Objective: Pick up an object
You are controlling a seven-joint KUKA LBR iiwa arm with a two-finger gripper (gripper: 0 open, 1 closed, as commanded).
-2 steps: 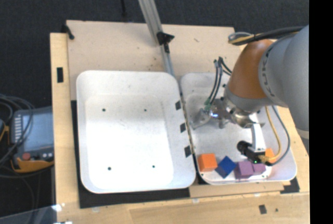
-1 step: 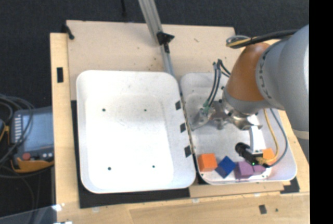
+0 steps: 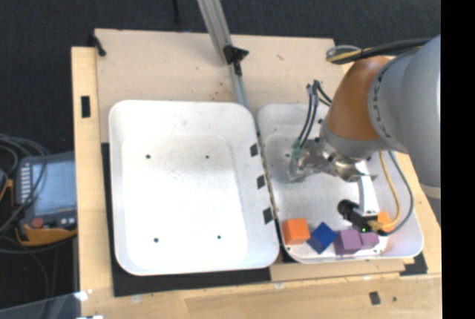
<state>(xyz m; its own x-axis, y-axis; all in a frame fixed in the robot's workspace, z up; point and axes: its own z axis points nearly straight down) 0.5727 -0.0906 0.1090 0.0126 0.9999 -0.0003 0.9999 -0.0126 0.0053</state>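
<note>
Nothing is lifted yet. The candidates all lie on the floor of the right bin (image 3: 276, 123), in a row along its near edge. An orange block (image 3: 296, 230) sits at the near-left corner, and a blue block (image 3: 322, 237) is just beside it, turned at an angle. Next comes a purple piece (image 3: 353, 241), which runs toward the near-right corner. The orange and blue ones look like small solid cubes with flat matte faces and crisp edges, probably foam or painted wood. The purple piece is longer, and I cannot tell whether it is one bar or two cubes touching.

The gripper (image 3: 298, 164) hangs over the bare middle of that bin, toward its left wall and well apart from the row of blocks. Green wires run down into it. From this slant I cannot tell whether it is spread or pressed together, and nothing shows in its grasp. As I judge it, the whole pick is left to do: move toward the near edge, come down over one block, close and lift. The orange block lies close to the left wall, which may crowd a grasp.

The arm (image 3: 386, 102) is smooth grey metal with a glossy orange band (image 3: 352, 106). Both bins are shallow white trays with rounded corners and scuffed, speckled floors. The left bin (image 3: 185, 176) carries only a few dark dots. The bench (image 3: 148, 65) beneath is pale, raw-looking board.
</note>
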